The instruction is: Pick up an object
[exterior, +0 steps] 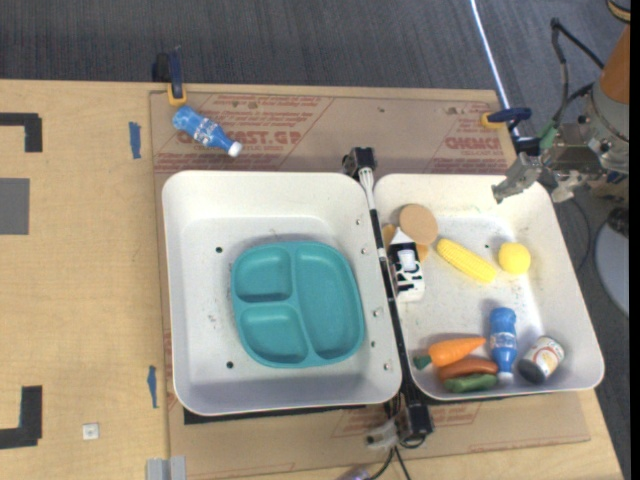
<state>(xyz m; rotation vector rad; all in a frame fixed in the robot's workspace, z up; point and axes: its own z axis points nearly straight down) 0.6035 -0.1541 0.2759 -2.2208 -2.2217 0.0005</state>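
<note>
The right bin (570, 298) holds several objects. A tan round piece (418, 223) and a black-and-white item (405, 267) lie near its left wall. A yellow corn cob (465, 260) and a lemon (514, 258) sit in the middle. At the front lie a blue bottle (502, 337), a carrot (456, 349), a red piece (470, 367), a green piece (468, 382) and a small can (542, 358). My gripper (536, 188) hangs over the bin's back right corner, open, with nothing between its fingers and well apart from every object.
A teal divided plate (297, 303) lies in the left bin (190, 268). A second blue bottle (205, 131) lies outside on the cardboard behind the bins. A black clamp (358, 160) sits where the two bins meet at the back.
</note>
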